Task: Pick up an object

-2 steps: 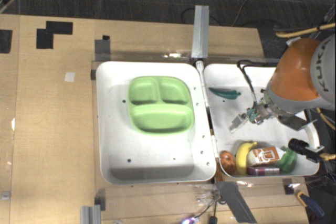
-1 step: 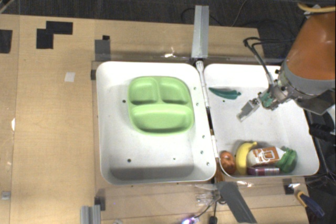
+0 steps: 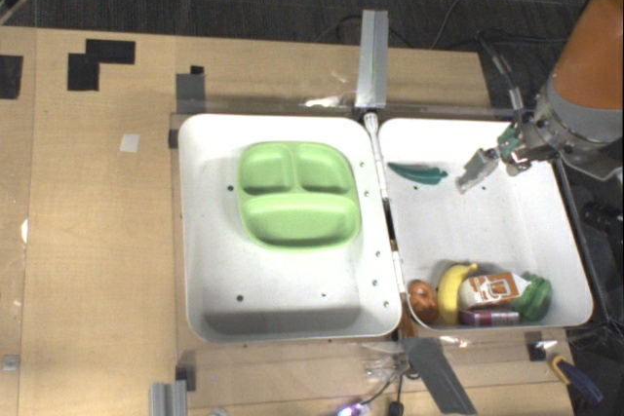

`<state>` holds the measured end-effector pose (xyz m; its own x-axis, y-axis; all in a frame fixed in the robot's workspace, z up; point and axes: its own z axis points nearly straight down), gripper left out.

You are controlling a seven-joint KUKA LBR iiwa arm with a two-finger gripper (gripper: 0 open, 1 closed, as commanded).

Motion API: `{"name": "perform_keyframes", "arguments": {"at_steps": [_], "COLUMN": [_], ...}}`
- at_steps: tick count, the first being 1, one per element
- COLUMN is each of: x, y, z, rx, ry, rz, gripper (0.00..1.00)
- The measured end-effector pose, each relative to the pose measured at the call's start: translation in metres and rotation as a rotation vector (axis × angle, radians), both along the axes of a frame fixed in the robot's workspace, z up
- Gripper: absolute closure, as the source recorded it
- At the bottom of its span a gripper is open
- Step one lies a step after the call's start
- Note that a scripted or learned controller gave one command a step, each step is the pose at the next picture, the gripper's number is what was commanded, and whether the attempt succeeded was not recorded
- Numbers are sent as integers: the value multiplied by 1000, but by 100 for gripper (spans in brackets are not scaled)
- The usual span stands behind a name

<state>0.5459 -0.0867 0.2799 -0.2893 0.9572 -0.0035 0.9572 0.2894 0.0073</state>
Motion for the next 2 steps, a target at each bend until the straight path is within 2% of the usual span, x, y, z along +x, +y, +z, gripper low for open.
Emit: {"name": "perform_keyframes", "arguments": {"at_steps": [1,2], "x": [-29,-31], "y": [-4,11], "z": [-188,-94], "rx": [0,1], "ry": [-8,1], "rz": [47,52], "gripper": [0,0]}}
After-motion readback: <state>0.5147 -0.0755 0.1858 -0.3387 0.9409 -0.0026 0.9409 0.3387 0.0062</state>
